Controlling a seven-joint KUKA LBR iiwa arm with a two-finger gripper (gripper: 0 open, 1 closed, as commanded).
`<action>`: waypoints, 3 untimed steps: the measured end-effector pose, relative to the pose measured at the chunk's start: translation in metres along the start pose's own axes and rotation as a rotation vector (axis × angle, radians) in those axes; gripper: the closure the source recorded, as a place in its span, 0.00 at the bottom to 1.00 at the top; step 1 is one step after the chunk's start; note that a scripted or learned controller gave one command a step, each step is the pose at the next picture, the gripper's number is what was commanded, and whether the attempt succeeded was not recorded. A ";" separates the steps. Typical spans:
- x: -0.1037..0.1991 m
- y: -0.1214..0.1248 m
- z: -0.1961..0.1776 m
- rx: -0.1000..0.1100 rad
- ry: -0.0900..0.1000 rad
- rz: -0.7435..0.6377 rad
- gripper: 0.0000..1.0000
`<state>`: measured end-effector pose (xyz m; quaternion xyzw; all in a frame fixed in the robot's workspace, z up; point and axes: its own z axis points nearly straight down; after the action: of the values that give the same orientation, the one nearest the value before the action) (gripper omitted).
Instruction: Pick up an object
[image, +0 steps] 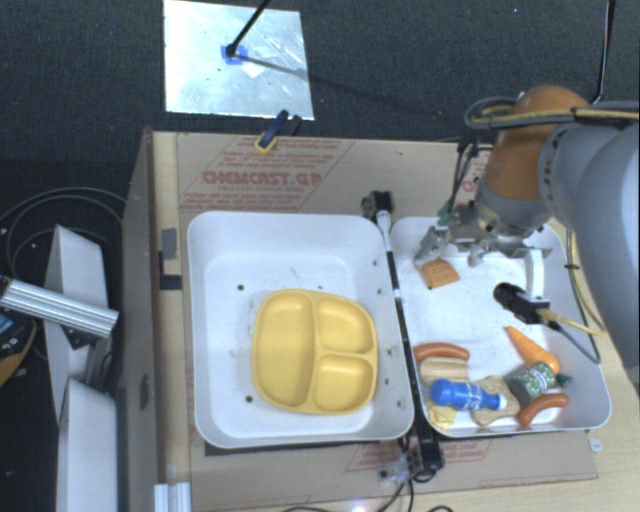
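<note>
My gripper (453, 250) hangs over the far left part of the right bin (590, 400), its fingers spread open with nothing between them. A small tan cracker-like piece (438, 272) lies just in front of the fingertips, on the bin floor. Toward the bin's near side lie a hot dog (441, 352), a blue bottle (465, 396) on a slice of bread (493, 392), an orange carrot (531, 347), a green item (535, 380) and a red sausage (543, 407).
The left bin (220, 260) holds a yellow divided tray (313, 351). A raised rim (397, 300) separates the two bins. The grey arm (590, 180) reaches in from the right over the far right corner of the right bin.
</note>
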<state>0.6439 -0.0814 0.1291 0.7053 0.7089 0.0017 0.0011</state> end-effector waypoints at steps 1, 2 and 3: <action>-0.018 0.024 0.045 0.003 -0.002 0.000 0.00; -0.017 0.025 0.044 0.002 -0.002 0.000 0.00; -0.016 0.025 0.044 0.002 -0.002 -0.001 0.00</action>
<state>0.6691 -0.0976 0.0849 0.7050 0.7092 0.0004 0.0013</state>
